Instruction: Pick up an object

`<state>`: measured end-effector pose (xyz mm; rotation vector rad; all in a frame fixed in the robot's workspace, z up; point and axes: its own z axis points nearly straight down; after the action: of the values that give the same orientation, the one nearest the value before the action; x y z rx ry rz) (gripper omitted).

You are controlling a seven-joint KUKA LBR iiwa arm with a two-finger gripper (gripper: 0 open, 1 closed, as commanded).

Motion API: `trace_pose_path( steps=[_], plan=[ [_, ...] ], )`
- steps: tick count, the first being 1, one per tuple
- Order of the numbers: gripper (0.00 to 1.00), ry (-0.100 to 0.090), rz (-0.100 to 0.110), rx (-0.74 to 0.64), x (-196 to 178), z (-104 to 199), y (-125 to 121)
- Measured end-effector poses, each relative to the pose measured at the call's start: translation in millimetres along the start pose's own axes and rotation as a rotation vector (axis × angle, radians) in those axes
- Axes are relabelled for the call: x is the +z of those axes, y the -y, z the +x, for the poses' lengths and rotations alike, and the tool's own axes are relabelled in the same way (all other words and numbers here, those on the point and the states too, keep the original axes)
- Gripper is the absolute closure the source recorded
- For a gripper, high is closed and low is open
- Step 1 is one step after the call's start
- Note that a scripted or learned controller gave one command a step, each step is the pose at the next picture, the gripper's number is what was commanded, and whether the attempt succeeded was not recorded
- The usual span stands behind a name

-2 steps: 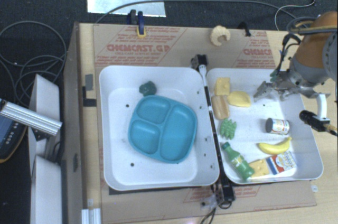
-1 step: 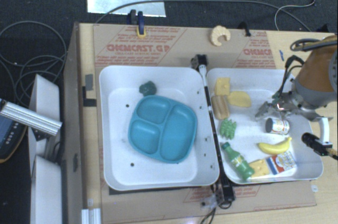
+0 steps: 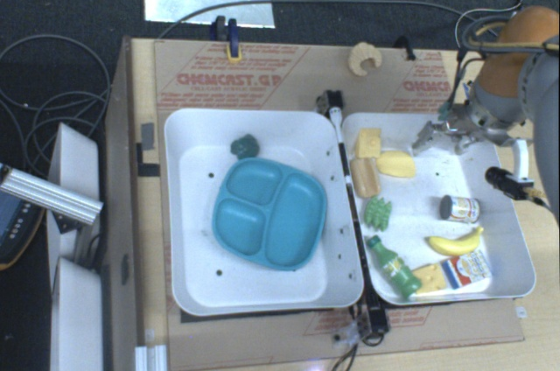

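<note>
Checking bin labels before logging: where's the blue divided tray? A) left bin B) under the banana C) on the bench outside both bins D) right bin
A: the blue divided tray lies flat in the left bin, with a small dark green object just beyond its far edge; the banana is in the right bin.

The grey arm with its orange band enters from about two o'clock, wrist bent down and toward nine o'clock, its pincer (image 3: 435,136) low with the fingers apparently splayed apart, though blurred.
</note>
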<state>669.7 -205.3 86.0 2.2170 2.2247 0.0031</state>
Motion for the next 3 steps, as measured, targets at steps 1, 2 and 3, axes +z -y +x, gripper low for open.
trace_pose_path(
  steps=[1, 2, 3],
  plan=[
    [0.00, 0.001, 0.001, 0.002, 1, 8, 84],
    [0.00, 0.004, -0.008, -0.002, -156, -1, -1],
    [0.00, 0.001, 0.003, 0.002, -81, -1, 46]
  ],
)
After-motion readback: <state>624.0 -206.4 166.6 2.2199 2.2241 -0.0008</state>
